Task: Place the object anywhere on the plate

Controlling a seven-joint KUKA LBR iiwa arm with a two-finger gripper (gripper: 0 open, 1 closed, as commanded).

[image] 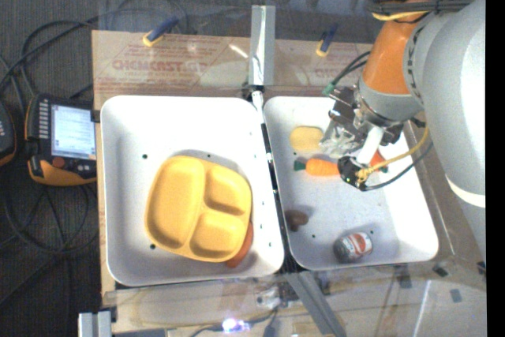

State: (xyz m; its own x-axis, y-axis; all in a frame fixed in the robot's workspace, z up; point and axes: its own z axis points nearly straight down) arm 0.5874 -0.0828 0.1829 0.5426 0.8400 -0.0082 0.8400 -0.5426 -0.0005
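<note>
A yellow divided plate (201,207) lies in the left bin (126,122), with a reddish thing peeking out under its lower right edge. In the right bin (410,237) lie an orange toy carrot (319,166), a pale yellow rounded piece (305,138), a small brown lump (297,218) and a grey can with a red label (353,245). My gripper (353,151) hangs over the upper part of the right bin, just right of the carrot and the yellow piece. Its fingertips are hard to make out against the wrist.
A metal post (261,51) stands at the back between the bins, on a cardboard sheet (181,63). A handheld pendant (67,138) lies left of the bench. Cables run from my wrist over the right bin. The arm's big grey body (461,106) covers the right side.
</note>
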